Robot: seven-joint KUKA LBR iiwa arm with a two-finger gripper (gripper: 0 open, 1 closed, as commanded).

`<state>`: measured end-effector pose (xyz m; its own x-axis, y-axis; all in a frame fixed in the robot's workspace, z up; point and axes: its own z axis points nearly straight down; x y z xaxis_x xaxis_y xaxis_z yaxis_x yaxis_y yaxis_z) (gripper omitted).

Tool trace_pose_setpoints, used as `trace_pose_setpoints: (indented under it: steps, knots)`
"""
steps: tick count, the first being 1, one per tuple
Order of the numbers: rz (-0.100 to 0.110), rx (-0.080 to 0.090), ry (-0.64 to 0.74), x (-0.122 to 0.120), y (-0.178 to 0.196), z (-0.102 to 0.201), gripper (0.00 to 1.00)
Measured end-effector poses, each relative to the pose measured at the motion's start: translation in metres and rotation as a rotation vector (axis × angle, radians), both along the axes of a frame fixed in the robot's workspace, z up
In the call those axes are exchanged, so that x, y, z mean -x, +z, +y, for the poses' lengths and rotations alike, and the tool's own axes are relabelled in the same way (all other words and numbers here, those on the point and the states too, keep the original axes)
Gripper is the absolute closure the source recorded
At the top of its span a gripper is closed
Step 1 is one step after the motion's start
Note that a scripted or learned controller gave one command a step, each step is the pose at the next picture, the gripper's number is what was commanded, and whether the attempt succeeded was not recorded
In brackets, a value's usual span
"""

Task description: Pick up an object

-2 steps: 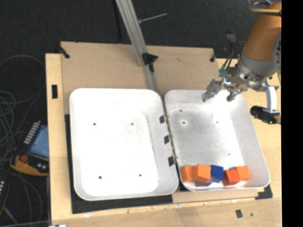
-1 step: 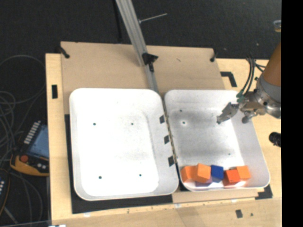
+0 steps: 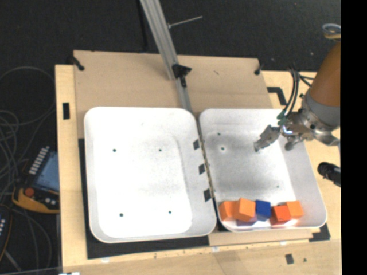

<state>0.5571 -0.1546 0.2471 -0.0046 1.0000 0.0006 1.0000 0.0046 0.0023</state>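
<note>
White bins, orange blocks, one blue block.

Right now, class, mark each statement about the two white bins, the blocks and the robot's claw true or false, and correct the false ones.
1. The blocks lie in the left bin. False: they lie in the right bin.
2. The claw grips a block. False: its open fingers hold nothing.
3. A blue block sits between orange ones. True.
4. The blocks lie along the right bin's near edge. True.
</note>
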Motion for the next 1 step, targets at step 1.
trace_pose_setpoints:
  steps: [1]
  knots:
    - [0.010, -0.001, -0.001, 0.0361, -0.0968, 0.0468, 0.00]
